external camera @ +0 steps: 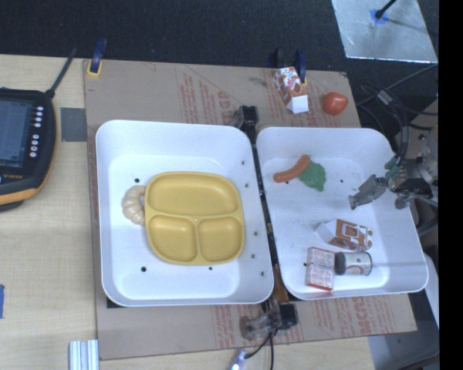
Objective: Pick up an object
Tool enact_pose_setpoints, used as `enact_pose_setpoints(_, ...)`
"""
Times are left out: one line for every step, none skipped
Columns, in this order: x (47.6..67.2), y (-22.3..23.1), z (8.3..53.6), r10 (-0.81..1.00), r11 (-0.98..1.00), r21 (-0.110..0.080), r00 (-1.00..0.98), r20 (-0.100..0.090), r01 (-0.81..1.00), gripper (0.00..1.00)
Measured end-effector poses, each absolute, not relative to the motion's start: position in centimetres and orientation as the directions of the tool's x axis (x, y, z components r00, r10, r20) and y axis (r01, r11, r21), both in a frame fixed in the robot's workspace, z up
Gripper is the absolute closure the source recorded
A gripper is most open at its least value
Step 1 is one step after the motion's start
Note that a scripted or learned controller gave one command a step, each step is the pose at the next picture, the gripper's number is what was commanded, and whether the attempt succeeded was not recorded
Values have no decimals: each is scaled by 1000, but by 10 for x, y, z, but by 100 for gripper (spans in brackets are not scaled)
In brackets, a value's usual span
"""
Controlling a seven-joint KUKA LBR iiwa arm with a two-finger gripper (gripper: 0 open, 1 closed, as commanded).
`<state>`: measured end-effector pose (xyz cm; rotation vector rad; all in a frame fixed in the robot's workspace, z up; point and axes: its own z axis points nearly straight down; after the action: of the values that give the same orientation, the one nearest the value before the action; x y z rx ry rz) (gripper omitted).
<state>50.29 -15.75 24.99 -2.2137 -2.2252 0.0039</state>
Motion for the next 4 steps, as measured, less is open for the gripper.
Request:
enact_pose_setpoints(490, -130, 129, 1000, 7, -4, -7, 0, 1000, 0)
enact_pose_setpoints(535, -192, 97, 1000, 5, -3, -5, 0, 1000, 0)
enact_pose_setpoints(564, -151, 93, 1000, 7, 0, -7, -2, 1000, 0)
enact_pose_setpoints(563, -152, 103, 1000, 9, -2, -9, -3, 1000, 100)
